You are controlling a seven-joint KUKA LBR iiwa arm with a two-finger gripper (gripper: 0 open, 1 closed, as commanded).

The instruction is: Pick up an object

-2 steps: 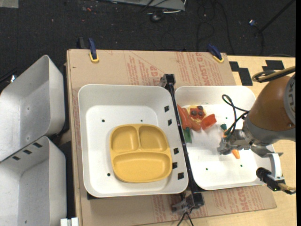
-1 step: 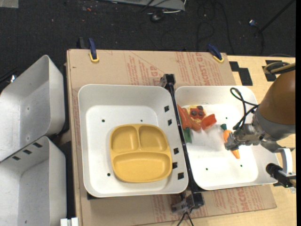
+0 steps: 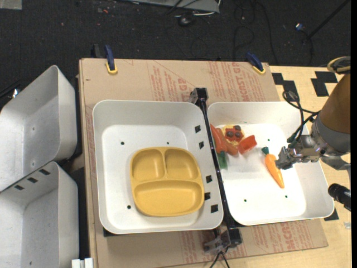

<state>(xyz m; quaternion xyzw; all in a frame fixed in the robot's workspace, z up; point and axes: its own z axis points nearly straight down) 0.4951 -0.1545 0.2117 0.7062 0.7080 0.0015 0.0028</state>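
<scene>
Two shallow white bins sit side by side on the bench. The left bin (image 3: 106,149) holds a yellow divided plate (image 3: 166,181), lying flat near its middle. The right bin (image 3: 295,200) holds a cluster of small toy foods (image 3: 233,139) against its left wall, their shapes too jumbled to name. An orange carrot (image 3: 274,171) lies alone mid-bin, pointing down-right. The gripper (image 3: 285,158) reaches in from the right, just beside the carrot's upper end; whether its fingers are apart or together cannot be told
</scene>
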